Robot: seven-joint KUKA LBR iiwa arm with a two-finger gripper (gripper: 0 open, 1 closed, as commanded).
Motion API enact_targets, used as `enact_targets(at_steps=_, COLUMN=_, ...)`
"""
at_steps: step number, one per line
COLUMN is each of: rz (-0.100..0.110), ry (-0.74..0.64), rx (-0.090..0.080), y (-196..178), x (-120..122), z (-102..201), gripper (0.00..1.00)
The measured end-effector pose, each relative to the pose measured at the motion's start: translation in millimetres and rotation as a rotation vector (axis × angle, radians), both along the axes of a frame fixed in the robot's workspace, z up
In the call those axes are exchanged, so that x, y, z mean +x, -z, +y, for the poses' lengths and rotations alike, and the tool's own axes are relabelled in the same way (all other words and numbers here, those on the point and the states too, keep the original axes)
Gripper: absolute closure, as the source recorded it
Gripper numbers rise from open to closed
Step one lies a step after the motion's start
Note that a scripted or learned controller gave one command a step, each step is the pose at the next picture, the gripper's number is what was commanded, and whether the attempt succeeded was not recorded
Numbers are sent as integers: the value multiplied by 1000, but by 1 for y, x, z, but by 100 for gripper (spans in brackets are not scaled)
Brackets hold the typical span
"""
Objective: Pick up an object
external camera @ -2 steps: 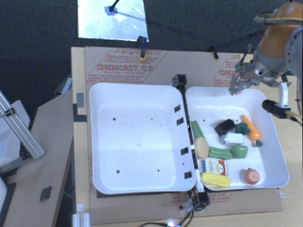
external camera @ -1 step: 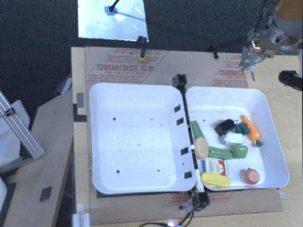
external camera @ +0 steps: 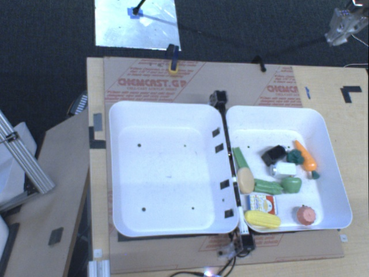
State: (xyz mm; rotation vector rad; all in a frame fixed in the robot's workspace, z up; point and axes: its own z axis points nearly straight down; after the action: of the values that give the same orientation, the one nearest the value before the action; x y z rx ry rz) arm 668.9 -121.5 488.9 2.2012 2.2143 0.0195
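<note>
The right bin [external camera: 328, 154] holds several toy foods and small items. An orange carrot [external camera: 304, 154] lies by a black block [external camera: 273, 153] and a white block [external camera: 285, 168]. Below them are a green pepper [external camera: 292, 184], a green cucumber [external camera: 266, 186] and a beige potato [external camera: 245, 180]. A red-and-white box [external camera: 260, 203], a yellow corn cob [external camera: 262, 219] and a pink round piece [external camera: 306, 214] sit near the front wall. My gripper [external camera: 344, 26] hangs far off at the top right, beyond the bench, well away from the bins.
The left bin [external camera: 124, 154] sits beside the right one, joined by a black clamp strip [external camera: 225, 154]. A shiny metal plate [external camera: 136, 16] lies on the dark floor behind the bench. An aluminium rail [external camera: 23, 160] leans at the left.
</note>
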Motion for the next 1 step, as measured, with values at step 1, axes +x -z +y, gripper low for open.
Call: enact_targets(at_steps=1, rz=22, ry=10, rx=2, y=44, x=-1, z=-67, gripper=100)
